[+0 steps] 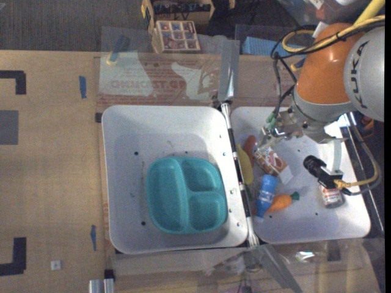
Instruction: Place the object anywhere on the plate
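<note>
Pick phase, plate empty.
Gripper over the packet right of plate; grip state unclear; needs grasp, then carry.

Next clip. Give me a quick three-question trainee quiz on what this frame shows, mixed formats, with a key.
1. True or false: the teal three-compartment plastic plate lies in the left white bin.
2. Which sits nearest the orange toy carrot? A) the blue plastic bottle B) the cardboard box C) the blue tape strip
3. Fill in: the pincer hovers over the ____ white bin.

Key: 1 true; 2 A; 3 right.
</note>
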`<state>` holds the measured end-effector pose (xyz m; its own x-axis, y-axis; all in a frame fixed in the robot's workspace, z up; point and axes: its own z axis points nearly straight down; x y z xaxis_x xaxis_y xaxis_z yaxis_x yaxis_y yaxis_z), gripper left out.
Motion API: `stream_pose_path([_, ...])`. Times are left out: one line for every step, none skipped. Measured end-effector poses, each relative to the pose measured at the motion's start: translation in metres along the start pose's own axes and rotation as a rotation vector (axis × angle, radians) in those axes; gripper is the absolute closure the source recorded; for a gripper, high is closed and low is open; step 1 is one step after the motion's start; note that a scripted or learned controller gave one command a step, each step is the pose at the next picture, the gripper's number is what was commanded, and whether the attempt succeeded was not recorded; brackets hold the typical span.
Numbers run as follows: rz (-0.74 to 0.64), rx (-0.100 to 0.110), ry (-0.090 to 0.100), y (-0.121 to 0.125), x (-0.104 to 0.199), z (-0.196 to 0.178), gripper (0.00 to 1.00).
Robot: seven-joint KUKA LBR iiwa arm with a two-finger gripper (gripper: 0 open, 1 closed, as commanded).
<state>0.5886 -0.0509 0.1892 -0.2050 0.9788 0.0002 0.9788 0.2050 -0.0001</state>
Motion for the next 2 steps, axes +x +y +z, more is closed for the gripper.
stream_pose_path([-0.006,-0.003,-0.001,0.040,0.039,-0.053,1.00])
stream_pose_path([0.002,-0.005,-0.002,0.042,0.063,-0.073,1.00])
